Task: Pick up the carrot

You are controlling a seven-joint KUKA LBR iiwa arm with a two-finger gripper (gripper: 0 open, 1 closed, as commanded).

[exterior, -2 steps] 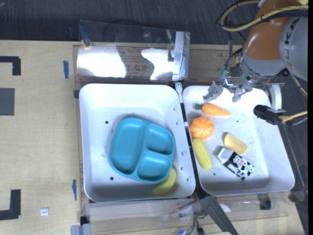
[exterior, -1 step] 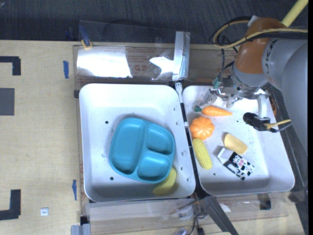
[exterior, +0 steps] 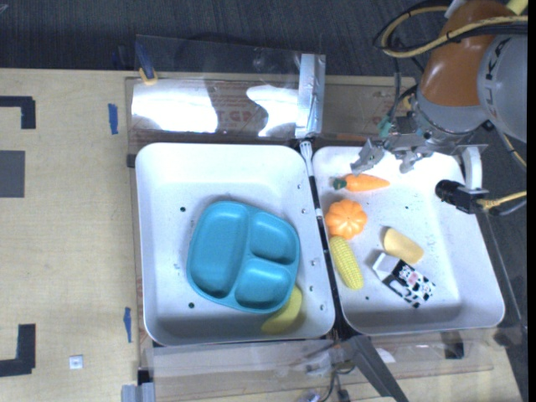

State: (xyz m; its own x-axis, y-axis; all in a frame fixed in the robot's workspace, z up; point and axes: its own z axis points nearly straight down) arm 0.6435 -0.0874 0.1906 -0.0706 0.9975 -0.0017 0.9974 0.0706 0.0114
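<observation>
The carrot lies just below and left of my claw, on the floor of the right bin. My 2 fingers seem spread apart above it, clamped on nothing.

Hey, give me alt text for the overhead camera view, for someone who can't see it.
The open gripper hangs just above the carrot at the far edge of the right bin, which also holds a small pumpkin and a corn cob. The left bin holds a blue divided tray.
</observation>
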